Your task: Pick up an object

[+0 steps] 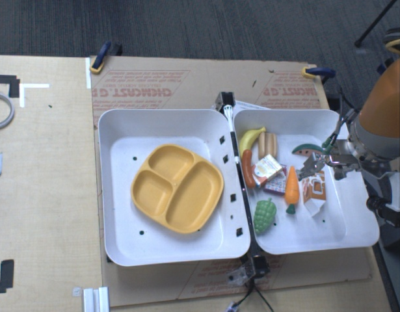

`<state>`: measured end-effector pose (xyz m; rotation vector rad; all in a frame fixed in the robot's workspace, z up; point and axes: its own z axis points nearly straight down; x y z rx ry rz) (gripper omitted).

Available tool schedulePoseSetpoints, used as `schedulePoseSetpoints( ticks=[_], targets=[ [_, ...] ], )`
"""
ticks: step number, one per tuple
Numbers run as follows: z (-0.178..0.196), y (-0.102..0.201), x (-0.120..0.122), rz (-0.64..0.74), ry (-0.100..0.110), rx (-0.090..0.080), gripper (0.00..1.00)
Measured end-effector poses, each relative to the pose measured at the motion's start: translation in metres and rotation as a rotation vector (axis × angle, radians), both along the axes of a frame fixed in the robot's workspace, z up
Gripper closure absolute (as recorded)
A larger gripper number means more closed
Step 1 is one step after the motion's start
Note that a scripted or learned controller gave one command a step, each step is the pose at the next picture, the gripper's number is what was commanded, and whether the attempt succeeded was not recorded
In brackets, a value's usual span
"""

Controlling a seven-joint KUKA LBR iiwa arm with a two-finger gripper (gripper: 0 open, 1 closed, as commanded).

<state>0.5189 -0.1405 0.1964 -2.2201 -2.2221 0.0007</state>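
The two-finger gripper hangs low at three o'clock in the right white bin, its dark fingers apart and clamped on nothing, tips just beside the orange plastic carrot and a white-and-orange packet. No object appears lifted; closing and raising are judged still ahead. A green toy lies at six o'clock, a yellow banana at eleven. The left bin bears a yellow divided plate. Cardboard lines the bench, above dark carpet.
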Motion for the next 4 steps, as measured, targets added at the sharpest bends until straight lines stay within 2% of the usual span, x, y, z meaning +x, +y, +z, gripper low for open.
schedulePoseSetpoints(
  ticks=[1,2,3,4],
  targets=[
    [-0.083,0.004,0.025,0.241,-0.015,-0.006,0.0],
    [-0.073,0.003,0.027,0.238,-0.018,-0.008,1.0],
    [0.076,0.042,0.019,0.23,-0.003,-0.002,1.0],
    [0.195,0.043,-0.019,0.428,-0.004,-0.003,1.0]
  ],
)
